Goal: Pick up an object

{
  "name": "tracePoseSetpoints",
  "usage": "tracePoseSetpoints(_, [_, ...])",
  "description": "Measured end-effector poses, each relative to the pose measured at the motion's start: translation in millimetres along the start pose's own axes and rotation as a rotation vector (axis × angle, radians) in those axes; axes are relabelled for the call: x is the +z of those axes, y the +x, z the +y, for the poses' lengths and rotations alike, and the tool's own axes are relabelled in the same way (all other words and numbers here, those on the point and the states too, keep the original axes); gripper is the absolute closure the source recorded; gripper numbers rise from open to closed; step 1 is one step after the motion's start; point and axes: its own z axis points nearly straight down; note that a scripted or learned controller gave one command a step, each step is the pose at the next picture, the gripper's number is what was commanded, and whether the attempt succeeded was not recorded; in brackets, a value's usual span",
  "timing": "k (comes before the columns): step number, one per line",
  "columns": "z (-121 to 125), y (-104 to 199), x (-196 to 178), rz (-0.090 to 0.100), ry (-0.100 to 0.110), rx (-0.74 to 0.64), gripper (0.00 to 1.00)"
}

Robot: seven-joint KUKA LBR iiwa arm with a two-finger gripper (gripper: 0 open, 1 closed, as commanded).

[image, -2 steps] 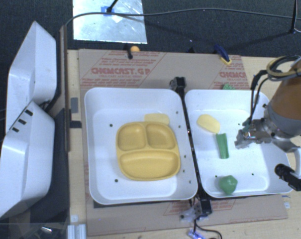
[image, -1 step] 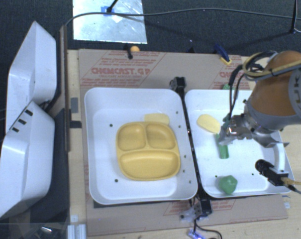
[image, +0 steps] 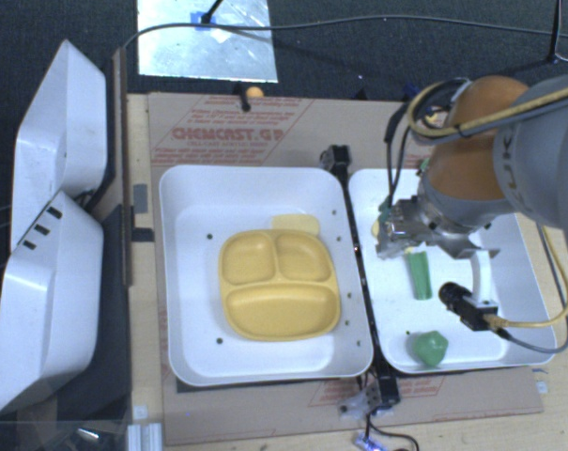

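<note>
In the right bin lie a long green block near the middle and a rounded green object by the front wall. A small yellow piece peeks out at the bin's left side, partly under the arm. My gripper hangs low over the right bin, just left of the green block's far end. The grey wrist and orange band cover the gripper from above. A yellow divided tray sits in the left bin, with a pale yellow flat piece behind it.
Cables loop around the wrist, and a black connector hangs over the right bin's right half. A black clamp stands at the far end of the seam between the bins. White housings stand left of the bench.
</note>
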Motion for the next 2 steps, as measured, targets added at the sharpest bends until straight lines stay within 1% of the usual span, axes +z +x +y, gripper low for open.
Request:
tracePoseSetpoints(1, [18.5, 42.8, 3.4, 0.0, 0.0, 0.0, 1.0])
tracePoseSetpoints(2, [46.3, 97.1, -8.1, 0.0, -0.001, 0.0, 1.0])
